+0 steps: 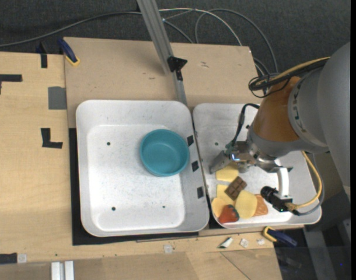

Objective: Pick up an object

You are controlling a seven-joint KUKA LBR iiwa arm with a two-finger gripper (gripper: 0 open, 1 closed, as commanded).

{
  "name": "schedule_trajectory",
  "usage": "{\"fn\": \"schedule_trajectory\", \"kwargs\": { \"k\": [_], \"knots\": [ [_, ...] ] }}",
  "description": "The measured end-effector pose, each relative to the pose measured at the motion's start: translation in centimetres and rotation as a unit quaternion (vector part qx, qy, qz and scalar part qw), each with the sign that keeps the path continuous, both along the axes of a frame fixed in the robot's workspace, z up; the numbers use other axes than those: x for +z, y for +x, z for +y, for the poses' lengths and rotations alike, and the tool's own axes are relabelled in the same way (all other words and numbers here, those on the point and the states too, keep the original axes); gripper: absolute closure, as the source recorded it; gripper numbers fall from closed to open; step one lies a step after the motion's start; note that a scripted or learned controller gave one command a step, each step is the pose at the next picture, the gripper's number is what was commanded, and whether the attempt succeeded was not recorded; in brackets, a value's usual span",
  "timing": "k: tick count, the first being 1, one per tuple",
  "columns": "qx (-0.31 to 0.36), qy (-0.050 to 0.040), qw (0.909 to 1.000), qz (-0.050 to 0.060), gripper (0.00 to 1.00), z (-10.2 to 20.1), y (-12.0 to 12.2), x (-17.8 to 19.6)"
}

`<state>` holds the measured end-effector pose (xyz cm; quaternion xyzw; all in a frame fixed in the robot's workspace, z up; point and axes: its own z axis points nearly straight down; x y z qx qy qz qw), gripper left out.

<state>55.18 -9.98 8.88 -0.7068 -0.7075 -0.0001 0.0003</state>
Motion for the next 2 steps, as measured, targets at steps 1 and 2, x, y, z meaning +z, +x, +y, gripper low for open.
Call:
{"fn": "schedule_trajectory", "kwargs": {
  "k": [1, 2],
  "knots": [
    [0.001, 0.0003, 1.0000, 0.001, 1.00, 0.1, 0.0, 1.0],
    [0.000, -0.0008, 1.0000, -0.002, 1.00, -0.4, 0.6, 7.1]
  ]
}}
